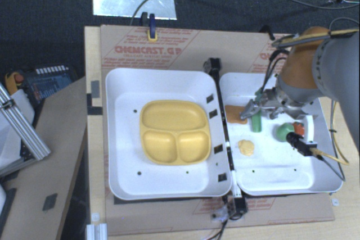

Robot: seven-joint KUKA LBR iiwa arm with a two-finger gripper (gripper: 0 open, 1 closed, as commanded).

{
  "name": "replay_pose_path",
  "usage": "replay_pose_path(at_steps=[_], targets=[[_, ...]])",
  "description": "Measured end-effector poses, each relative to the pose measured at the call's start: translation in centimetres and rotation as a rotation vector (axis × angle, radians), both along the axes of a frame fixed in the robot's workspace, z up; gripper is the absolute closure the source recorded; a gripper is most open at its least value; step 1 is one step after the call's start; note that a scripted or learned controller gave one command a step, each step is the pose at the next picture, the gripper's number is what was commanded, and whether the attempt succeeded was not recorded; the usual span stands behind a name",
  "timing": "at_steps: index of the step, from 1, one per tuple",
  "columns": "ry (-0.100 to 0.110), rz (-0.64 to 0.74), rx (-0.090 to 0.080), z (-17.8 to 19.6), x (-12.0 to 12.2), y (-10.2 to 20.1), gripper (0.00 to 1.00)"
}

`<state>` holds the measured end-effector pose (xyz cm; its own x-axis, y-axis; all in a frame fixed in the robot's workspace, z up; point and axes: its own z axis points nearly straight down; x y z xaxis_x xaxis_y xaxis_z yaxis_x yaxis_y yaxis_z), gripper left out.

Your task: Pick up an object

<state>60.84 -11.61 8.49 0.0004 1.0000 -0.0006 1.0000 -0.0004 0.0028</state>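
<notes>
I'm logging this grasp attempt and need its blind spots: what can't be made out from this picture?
- Gripper: the wrist hides the fingers in the camera view; grip unknowable.
- Green cylinder: top hidden under the gripper; contact unclear.
- Brown flat piece: right end covered by the gripper.
- Green round object: too small to identify.

arm: enters from right, orange band above wrist | gripper: low over the right bin (near its left wall), angled leftward
</notes>
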Motion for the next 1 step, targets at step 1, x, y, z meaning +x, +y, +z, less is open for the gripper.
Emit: replay_pose_path(at_steps=[1], targets=[[-0.006,0.001,0.0,1.36,0.21,0.03,1.0]])
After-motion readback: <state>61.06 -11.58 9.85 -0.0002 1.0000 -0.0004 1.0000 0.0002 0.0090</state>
